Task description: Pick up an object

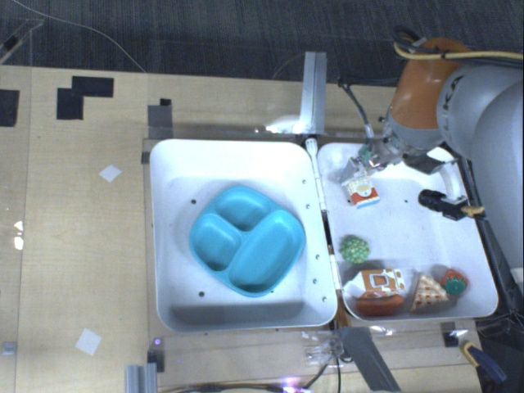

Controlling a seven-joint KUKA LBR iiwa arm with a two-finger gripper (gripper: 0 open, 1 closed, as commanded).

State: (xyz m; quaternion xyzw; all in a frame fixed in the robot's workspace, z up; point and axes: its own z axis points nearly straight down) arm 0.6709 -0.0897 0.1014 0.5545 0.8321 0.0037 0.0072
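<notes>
My gripper (363,167) hangs over the back left part of the right bin (479,256), with the arm reaching in from the upper right. A small white and orange object (361,193) sits directly under the gripper's tip and touches it. I cannot tell whether it is held or lying on the bin floor. A bumpy green ball (354,249) lies further forward, near the bin's left wall.
Along the right bin's front edge lie an orange and white packet (378,291), a patterned wedge (427,292) and a small red and green item (454,282). The left bin (172,178) holds a blue divided dish (246,240). A metal post (313,97) stands behind the bins.
</notes>
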